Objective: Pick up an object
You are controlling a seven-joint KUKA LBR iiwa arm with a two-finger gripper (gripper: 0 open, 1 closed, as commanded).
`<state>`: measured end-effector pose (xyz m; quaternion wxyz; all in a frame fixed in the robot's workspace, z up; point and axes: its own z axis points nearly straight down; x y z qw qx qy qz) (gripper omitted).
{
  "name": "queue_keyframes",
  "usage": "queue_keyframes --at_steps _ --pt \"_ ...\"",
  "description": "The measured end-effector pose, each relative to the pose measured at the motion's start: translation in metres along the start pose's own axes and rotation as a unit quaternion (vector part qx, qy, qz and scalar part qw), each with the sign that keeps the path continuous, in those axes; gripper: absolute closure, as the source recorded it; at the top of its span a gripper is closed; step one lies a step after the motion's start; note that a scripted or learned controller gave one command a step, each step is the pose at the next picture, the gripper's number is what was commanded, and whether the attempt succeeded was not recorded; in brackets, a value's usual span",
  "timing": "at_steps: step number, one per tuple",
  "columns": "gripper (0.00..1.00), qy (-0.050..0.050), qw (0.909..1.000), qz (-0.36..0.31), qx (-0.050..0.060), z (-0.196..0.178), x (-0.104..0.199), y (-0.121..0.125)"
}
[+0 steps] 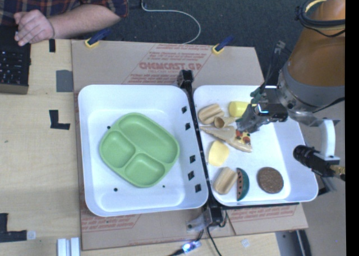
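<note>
My gripper [245, 124] reaches in from the right over the right bin [291, 137]. It hangs just above the wide end of a toy pizza slice [227, 135], with a yellow piece [238, 107] right behind it. Around it lie a tan bread roll [210, 113], a pale yellow lump [218, 152], a second tan roll [225, 180], a watermelon slice [242, 184] and a brown round patty [270, 179]. Nothing is visibly held.
The left bin [92, 137] holds a green divided plate [139, 149]. A black divider with clips [190, 131] runs between the bins. A person's arm [61, 22] and a keyboard [12, 64] are at the far left back.
</note>
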<state>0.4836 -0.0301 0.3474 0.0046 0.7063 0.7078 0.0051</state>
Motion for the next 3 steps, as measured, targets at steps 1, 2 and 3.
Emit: queue_keyframes --at_steps 1,2,3 --pt "1.0 0.001 1.0 -0.005 0.0 -0.119 0.087 0.003" --pt "1.0 -0.001 1.0 0.0 0.007 -0.12 0.081 0.002" --pt "1.0 -0.001 1.0 0.002 0.009 -0.093 0.067 0.001"
